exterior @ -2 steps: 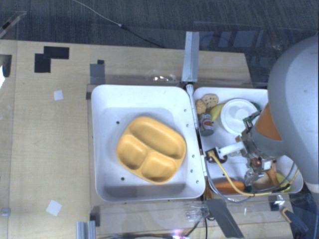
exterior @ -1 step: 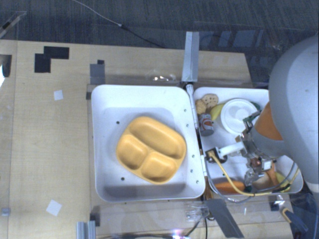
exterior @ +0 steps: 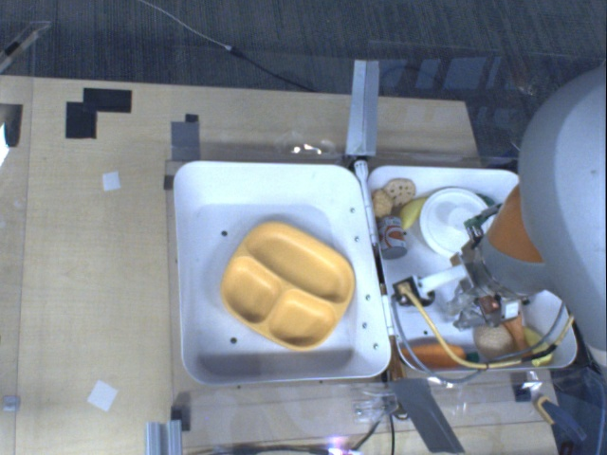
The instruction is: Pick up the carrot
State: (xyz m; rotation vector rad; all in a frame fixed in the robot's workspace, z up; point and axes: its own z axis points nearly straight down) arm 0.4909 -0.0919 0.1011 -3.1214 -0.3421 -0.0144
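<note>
Counter: pale wood. Black angular marks are noted at the far left corner, and two small pale squares on the left side.

Left bin: one yellow divided dish is seen lying near the middle, its three compartments facing up.

Right bin: a speckled cookie is lodged in the far left corner. A small can is set just below it against the left wall. A white round bowl is placed near the far wall, with a yellowish item tucked at its left rim; what it is cannot be made out.

Carrot: laid flat along the near wall of the right bin, left of centre, lengthwise to that wall. A tan rounded item is seen just to its right.

Gripper: lowered into the right bin, between the bowl and the carrot, apart from the carrot. Whether it is released or clenched cannot be told. Nothing is seen held.

Arm: entered from the right, over the right bin's right side.
</note>
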